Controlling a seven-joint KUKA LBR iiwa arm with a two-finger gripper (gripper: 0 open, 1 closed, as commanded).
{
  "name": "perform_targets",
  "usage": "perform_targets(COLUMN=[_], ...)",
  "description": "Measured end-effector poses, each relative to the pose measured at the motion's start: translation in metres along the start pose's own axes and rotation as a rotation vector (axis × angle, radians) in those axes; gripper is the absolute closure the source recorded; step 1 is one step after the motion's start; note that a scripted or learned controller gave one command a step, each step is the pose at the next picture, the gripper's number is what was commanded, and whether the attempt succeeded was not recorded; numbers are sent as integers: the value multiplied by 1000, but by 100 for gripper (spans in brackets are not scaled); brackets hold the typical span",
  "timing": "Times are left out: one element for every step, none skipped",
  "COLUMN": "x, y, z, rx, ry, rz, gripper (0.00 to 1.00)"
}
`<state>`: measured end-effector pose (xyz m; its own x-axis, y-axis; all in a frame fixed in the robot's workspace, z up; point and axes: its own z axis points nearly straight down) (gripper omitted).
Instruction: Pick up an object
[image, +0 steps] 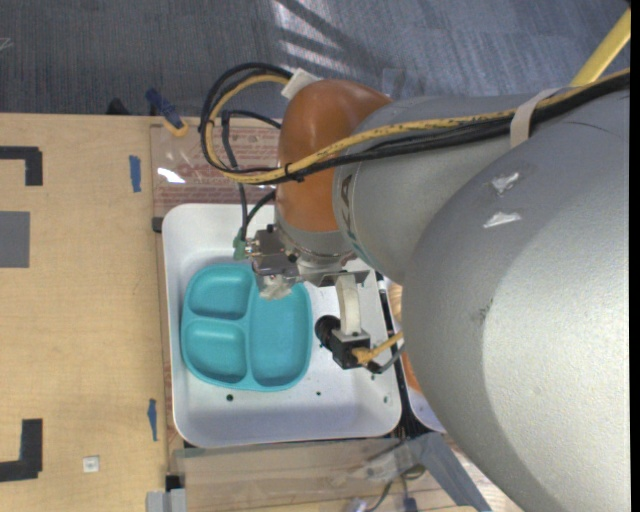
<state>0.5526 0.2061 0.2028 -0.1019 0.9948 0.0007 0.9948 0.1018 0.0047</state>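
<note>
The gripper (272, 285) hangs over a smooth teal three-part plate (245, 325); its opening cannot be told.

Teal, white, grey and orange over a tan bench.

A plain teal divided plate (245, 328) lies in a glossy white bin (200, 420). The arm (520, 300) is matte grey, with a shiny orange band (320, 150) at its far left end. Yellow and black cables (235, 120) loop beside the band. The bench top (75, 300) at left is light tan board, marked with black corner brackets (25, 165) and small blue tape strips (135, 172).
</note>
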Motion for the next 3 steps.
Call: perform_targets(x=[15,9,28], y=[-31,-20,-72], z=[89,-3,-37], rx=[-20,2,8], ry=[4,-1,-2], rz=[98,414,590], gripper=[100,100,100])
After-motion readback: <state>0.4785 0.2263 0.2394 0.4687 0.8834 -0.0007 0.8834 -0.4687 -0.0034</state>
